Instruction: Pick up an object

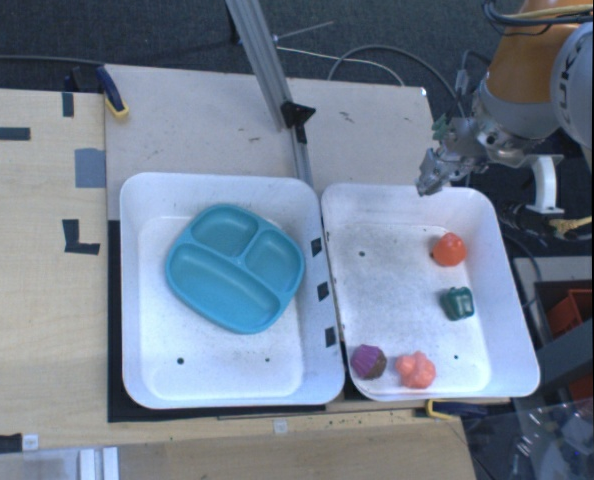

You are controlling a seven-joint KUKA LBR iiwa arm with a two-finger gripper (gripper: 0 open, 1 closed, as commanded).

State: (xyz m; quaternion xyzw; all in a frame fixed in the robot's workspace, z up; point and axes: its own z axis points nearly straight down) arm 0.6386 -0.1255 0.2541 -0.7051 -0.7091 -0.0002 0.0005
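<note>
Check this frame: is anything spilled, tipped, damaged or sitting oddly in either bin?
Nothing stands out. The blue divided plastic plate lies flat in the left white bin, turned at an angle to its sides. The right white bin has dark speckles on its floor, which look like wear or grime, not a spill.

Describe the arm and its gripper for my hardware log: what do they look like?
The arm is grey with a rounded orange band above the wrist, and black cables loop over its top. The gripper is a small, dark grey metal assembly.
</note>
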